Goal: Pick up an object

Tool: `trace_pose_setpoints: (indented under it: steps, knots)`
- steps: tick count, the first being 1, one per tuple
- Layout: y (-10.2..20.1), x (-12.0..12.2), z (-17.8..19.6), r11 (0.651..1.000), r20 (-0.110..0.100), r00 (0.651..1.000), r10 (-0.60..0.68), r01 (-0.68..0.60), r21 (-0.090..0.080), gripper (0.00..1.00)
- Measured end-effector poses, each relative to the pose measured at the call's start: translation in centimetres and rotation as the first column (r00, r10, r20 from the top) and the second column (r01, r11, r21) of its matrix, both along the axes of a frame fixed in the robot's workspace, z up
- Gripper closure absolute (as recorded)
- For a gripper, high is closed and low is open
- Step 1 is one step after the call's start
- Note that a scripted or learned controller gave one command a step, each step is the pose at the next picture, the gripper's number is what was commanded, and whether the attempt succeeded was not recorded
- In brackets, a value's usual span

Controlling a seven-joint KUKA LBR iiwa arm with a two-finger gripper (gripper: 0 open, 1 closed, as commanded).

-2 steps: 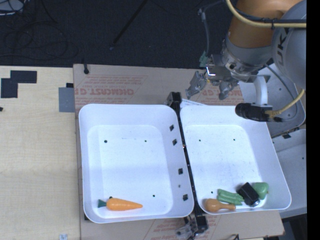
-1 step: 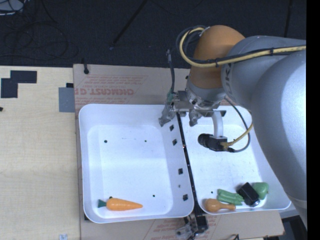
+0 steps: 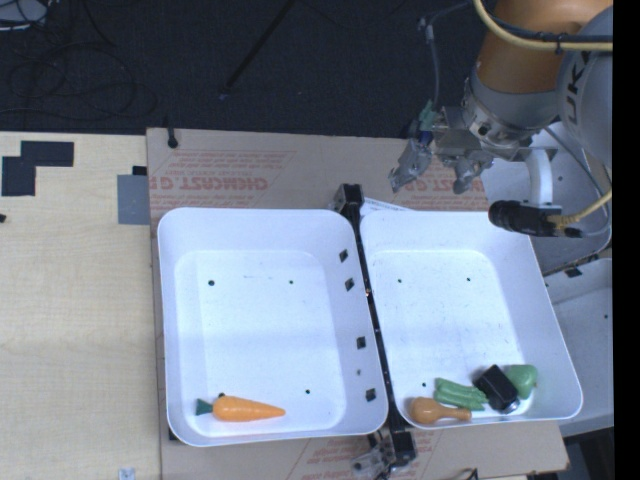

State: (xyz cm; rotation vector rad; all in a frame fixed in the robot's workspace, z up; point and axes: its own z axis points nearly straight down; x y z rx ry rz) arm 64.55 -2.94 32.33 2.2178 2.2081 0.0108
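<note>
An orange carrot (image 3: 247, 408) lies in the left bin (image 3: 190, 238) near its front edge. In the front right corner of the right bin (image 3: 530, 268) lie a green pod (image 3: 459, 394), a tan pear-shaped piece (image 3: 438, 412), a black block (image 3: 497, 387) and a green piece (image 3: 521, 376), close together. My gripper (image 3: 438, 175) hangs above the cardboard behind the right bin's far edge, well clear of all of them. Its two fingers (image 3: 408, 171) stand apart with nothing between them.
The two white bins sit side by side on a cardboard sheet (image 3: 250, 173), joined by a black clip strip (image 3: 360, 298). A wooden bench top (image 3: 70, 298) extends to the left. A black cylinder (image 3: 525, 218) juts out by the right bin's far corner.
</note>
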Motion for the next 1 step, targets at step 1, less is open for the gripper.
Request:
trace_pose_setpoints:
  steps: [1]
  knots:
    - [0.31, -0.16, -0.04, 1.000, -0.017, 1.000, 0.006, -0.006, 0.003, 1.00]
